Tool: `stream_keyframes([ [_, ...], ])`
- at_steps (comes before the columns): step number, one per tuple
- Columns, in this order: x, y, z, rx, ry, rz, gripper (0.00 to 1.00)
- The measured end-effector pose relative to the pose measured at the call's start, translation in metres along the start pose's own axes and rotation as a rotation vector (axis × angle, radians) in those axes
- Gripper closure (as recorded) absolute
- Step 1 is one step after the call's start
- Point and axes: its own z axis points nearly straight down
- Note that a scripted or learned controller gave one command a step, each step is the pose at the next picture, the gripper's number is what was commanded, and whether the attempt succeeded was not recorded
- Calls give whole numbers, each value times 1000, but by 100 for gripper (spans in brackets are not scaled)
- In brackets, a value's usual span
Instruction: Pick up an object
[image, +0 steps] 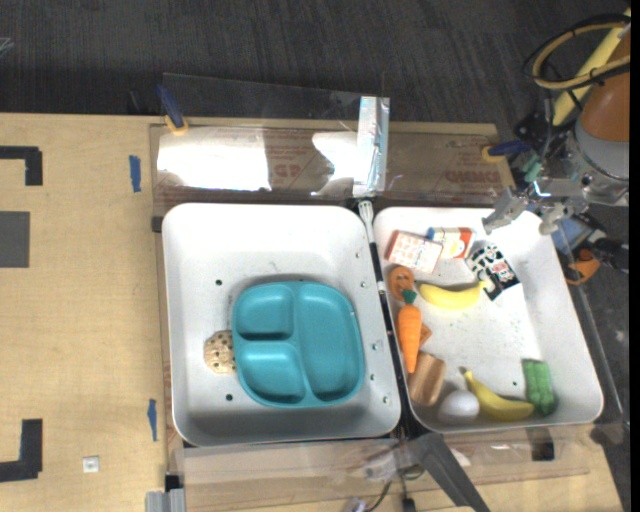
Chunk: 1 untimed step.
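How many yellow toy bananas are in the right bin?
2: one yellow curved plastic banana near the bin's upper middle, another yellow curved plastic banana by the front edge. None appear hidden.

Robotics lab test bench, not a home or kitchen. Evidence: plain light-wood bench top (80, 300) with black tape corner marks (28, 165) and blue tape tabs (135, 172); two shallow white plastic bins (190, 240) set side by side; clear acrylic back panel (270, 150) behind them; grey industrial arm with orange band (605, 115) and looped yellow cabling (575, 60) at right; dark carpet floor (300, 40). Bin contents are toy food props, e.g. yellow plastic banana (450, 295).
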Motion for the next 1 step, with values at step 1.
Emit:
stream_keyframes([
  [1, 32, -51, 126, -6, -1, -96, 0],
])
